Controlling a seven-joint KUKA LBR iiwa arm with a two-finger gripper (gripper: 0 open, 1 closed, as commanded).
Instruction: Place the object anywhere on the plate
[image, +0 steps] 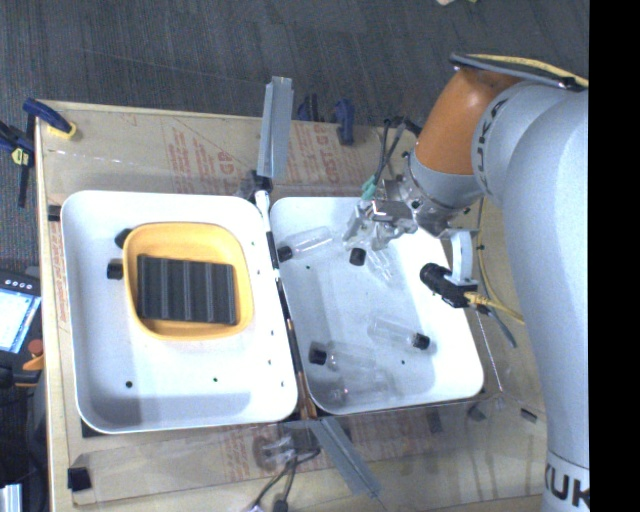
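Two white bins sit side by side on the bench. Left bin (90, 390) holds the plate (190, 240), yellow w/ a dark ribbed centre; a small black piece (115, 270) lies just beside its left edge.

Right bin (455, 375) has several clear plastic vials w/ black caps: one near the top-left corner (300, 243), one at lower right (400, 333), one at lower left (335, 360). All hard to make out against the white.

Arm comes in from the right, orange band above the wrist. Gripper (372, 228) hangs over the upper part of the right bin. A vial (368, 256) w/ black cap sits right at the fingertips, tilted, but can't tell if it's betw. the fingers or just beneath them; can't tell if fingers are apart or together either. That vial is well apart from the plate, over in the other bin.
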